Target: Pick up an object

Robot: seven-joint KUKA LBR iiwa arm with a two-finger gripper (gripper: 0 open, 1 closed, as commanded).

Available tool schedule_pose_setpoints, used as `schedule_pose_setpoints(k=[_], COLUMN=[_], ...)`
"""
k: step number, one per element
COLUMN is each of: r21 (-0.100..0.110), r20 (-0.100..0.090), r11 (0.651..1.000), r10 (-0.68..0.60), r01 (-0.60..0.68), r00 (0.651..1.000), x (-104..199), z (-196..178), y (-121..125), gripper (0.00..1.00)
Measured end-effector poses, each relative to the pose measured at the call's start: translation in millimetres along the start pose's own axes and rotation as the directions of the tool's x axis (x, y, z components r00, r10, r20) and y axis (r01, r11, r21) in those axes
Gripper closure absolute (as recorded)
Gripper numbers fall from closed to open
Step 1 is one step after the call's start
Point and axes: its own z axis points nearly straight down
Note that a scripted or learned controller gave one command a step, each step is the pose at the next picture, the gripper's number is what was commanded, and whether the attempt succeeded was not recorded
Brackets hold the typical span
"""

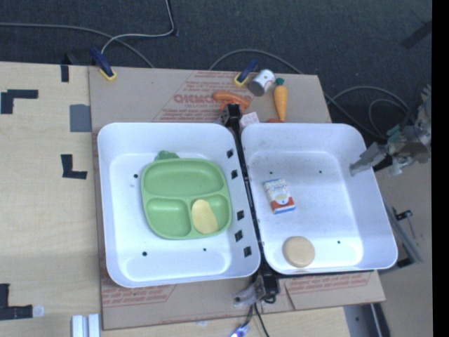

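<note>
The gripper (368, 161) sits at the right rim of the right bin (351, 135), low on the arm that reaches in from the right; whether it is released or clenched I cannot tell, as the end of the tool is small and blurred against the white wall, and nothing can be seen held in it

Nearest to it inside that bin lie two candidates for the pick: a small white carton (279, 195) with red and blue print, lying flat near the middle of the floor, and a round tan disc (299, 251), like a biscuit or bun, near the front wall. They are apart from each other and from the gripper

Further out, the left bin (116, 153) holds a green divided plate (184, 188) with a pale yellow oval piece (205, 217) in its right-hand lower compartment. Behind the bins a toy carrot (280, 102) rests on the cardboard

The risks, as I judge them: the flat carton gives little to close on and may slide; the disc near the wall leaves scant room, so the tool may strike the wall; a descent from the rim may catch the bin's edge
</note>
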Motion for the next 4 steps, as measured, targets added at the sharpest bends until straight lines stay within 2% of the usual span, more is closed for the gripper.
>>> schedule_pose_setpoints(k=[1, 2, 3, 4], r21=[0.001, 0.004, -0.001, -0.004], r20=[-0.002, -0.002, 0.0, 0.002], r11=[1.0, 1.0, 1.0, 1.0], r10=[-0.002, -0.001, 0.0, 0.0], r01=[0.002, 0.001, 0.0, 0.0], r00=[1.0, 1.0, 1.0, 1.0], x=[79.5, 116.2, 120.0, 119.4], z=[59.3, 145.0, 194.1, 184.3], y=[5.1, 11.1, 33.3, 33.9], gripper=[0.0, 0.0, 0.0, 1.0])
